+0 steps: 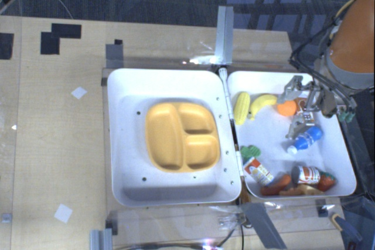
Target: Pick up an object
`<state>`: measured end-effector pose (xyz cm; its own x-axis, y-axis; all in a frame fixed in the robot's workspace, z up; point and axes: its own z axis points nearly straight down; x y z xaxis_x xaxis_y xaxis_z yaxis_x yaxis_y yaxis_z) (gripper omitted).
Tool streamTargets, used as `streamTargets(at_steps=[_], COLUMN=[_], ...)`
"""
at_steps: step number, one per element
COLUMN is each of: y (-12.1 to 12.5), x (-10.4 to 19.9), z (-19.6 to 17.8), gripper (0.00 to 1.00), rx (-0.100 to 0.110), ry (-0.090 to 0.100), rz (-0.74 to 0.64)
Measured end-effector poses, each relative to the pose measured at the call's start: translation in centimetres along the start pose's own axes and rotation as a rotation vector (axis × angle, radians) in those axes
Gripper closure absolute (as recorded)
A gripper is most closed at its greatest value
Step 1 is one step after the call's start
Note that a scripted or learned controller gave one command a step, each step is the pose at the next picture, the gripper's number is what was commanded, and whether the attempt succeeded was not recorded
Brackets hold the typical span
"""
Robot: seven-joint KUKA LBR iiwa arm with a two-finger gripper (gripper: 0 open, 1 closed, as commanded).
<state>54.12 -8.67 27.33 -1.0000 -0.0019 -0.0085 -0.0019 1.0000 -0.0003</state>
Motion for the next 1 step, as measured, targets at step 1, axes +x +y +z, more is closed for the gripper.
streamTargets(at_steps=[1], y=[-4.57], x=[0.19], z=[12.54], gripper=[0.0], rx=[0.0], ry=[0.009], rz=[0.227])
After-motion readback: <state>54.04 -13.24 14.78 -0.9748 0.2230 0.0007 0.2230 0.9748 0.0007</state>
